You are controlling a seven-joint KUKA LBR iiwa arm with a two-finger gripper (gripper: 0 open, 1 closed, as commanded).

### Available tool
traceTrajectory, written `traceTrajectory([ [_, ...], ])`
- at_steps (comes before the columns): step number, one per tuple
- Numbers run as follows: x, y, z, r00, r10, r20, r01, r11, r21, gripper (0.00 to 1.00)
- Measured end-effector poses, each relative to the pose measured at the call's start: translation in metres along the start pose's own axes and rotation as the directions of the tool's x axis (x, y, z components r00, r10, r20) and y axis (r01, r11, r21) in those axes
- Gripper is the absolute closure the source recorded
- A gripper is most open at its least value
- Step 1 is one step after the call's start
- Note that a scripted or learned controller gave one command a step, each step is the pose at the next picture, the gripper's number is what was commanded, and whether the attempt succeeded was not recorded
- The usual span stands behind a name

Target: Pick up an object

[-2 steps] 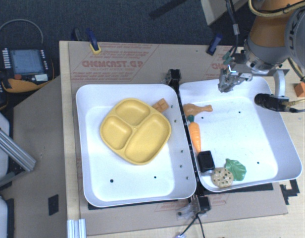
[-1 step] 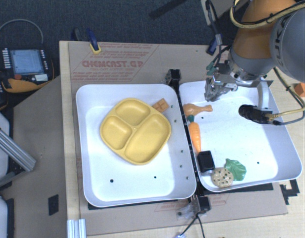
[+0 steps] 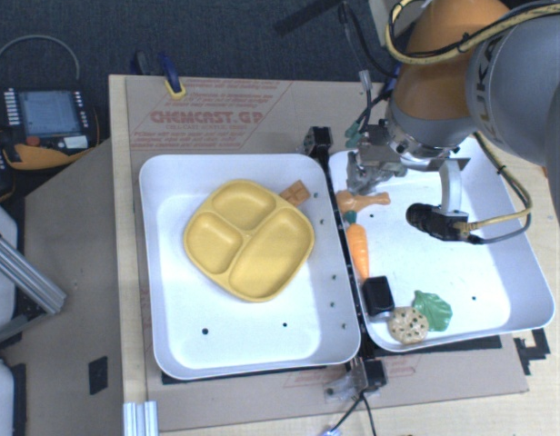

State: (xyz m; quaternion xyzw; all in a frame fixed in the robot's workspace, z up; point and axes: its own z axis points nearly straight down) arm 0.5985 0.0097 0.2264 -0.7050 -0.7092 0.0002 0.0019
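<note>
The gripper (image 3: 364, 186) hangs low over the right bin (image 3: 498, 271), at about eleven o'clock of it, right above a small orange piece (image 3: 360, 202) lying by the divider. To grasp well, I judge it should settle straight down so the fingers straddle that piece, clear of the bin wall. Whether the fingers are spread or pressed together I cannot tell; they seem to touch or nearly touch the piece. A carrot (image 3: 356, 247) lies just toward six o'clock of it, then a black block (image 3: 378, 294), a cookie (image 3: 408, 324) and a green leafy toy (image 3: 435, 308). The left bin (image 3: 162, 271) bears a yellow divided plate (image 3: 249, 239).
</note>
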Motion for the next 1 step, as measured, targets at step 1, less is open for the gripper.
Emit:
traceTrajectory([
  [1,0.0539,-0.0157,-0.0088,1.000,0.002,0.001,-0.002,1.000,0.000,1.00],
])
